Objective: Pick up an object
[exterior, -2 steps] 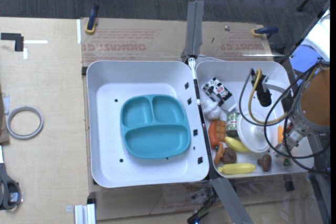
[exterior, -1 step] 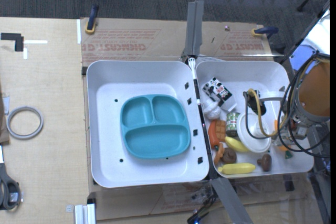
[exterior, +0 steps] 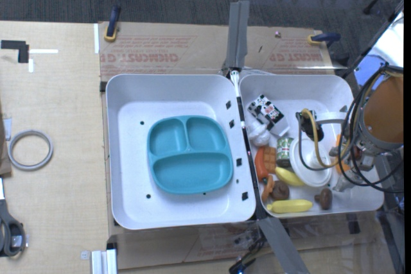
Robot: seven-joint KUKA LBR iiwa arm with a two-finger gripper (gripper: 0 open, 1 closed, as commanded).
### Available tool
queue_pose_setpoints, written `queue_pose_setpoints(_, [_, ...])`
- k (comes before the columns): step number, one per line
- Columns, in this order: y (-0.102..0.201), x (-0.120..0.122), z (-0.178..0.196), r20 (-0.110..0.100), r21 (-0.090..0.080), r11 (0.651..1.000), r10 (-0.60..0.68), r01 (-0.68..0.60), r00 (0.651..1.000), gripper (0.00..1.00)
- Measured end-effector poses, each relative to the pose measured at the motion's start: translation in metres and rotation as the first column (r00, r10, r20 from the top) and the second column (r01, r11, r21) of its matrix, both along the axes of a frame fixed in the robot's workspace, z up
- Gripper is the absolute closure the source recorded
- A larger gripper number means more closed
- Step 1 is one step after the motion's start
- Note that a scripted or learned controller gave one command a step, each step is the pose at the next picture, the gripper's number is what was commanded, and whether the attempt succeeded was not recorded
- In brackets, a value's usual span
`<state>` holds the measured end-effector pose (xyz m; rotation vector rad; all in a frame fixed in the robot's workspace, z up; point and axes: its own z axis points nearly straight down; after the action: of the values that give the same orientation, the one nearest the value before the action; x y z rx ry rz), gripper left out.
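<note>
The right bin (exterior: 292, 83) holds several small objects. A black-and-white patterned item (exterior: 265, 111) lies near its back left, with a white lump (exterior: 258, 133) below it. An orange carrot-like piece (exterior: 263, 162) and a green can (exterior: 284, 149) sit beside a white bowl (exterior: 313, 152). One yellow banana (exterior: 289, 176) leans against the bowl and another (exterior: 290, 206) lies at the front wall. Brown pieces (exterior: 324, 198) rest near the front. My gripper (exterior: 342, 163) hangs low at the bin's right side, next to the bowl, among black cables.
The left bin (exterior: 125, 138) holds a teal divided plate (exterior: 191, 154). A grey tape roll (exterior: 29, 149) and scissors (exterior: 9, 234) lie on the bench at far left. Clamps (exterior: 113, 22) hold the cardboard behind the bins.
</note>
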<state>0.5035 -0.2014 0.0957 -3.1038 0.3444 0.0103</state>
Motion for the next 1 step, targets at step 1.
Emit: queue_pose_setpoints(1, [0.0965, 0.0725, -0.0042, 0.002, -0.015, 0.983, -0.181, 0.181, 0.984, 0.0])
